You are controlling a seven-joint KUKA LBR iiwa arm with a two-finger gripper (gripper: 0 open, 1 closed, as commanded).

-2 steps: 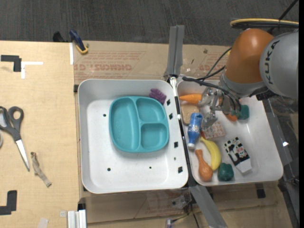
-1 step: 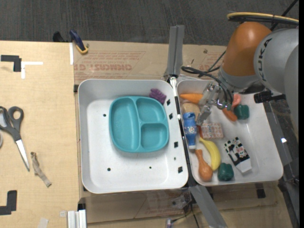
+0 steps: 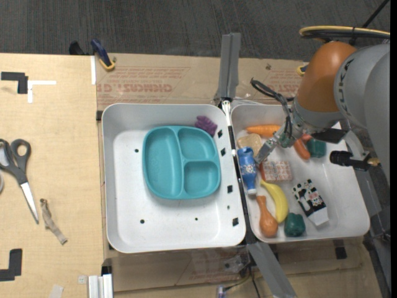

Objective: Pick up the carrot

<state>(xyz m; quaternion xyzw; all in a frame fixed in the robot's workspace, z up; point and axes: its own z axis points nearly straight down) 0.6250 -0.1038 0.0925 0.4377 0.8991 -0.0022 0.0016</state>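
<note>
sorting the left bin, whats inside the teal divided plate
Nothing shows inside the teal divided plate: all three of its compartments look bare. A purple item lies beside its far rim, in the left bin. What is under the plate is covered.

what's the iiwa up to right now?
It's reaching into the right bin from the right, going for the carrot. The pincer sits low among the clutter, just below and right of the carrot, which lies flat near the bin's back edge with nothing gripping it. A banana, a blue bottle and other toys lie around. The left bin has a teal divided plate and a purple item.
</note>
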